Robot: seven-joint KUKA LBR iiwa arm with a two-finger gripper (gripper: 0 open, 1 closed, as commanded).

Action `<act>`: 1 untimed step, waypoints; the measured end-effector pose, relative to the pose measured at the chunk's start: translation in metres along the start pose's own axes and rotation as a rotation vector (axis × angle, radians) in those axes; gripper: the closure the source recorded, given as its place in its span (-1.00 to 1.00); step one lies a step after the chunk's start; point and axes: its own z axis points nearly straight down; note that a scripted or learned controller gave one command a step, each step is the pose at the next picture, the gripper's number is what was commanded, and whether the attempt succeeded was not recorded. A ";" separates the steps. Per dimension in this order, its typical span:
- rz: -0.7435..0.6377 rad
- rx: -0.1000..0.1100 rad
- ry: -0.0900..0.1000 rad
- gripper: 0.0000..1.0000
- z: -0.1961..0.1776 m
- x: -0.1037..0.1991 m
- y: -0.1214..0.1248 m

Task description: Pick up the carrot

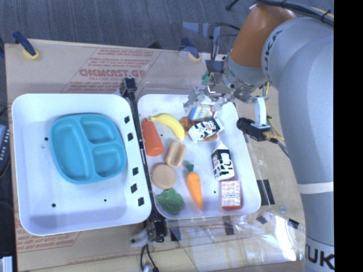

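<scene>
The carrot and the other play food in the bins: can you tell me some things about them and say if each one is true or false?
1. The carrot lies in the right bin. True.
2. The blue divided plate sits in the right bin. False: it sits in the left bin.
3. The tool hovers over the carrot. False: it is at the bin's far end, by the milk cartons.
4. The banana lies beside the red pepper. True.
5. The broccoli lies on the plate. False: it lies near the carrot.
</scene>
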 end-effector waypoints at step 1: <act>0.066 0.003 0.001 -1.00 0.029 0.060 -0.050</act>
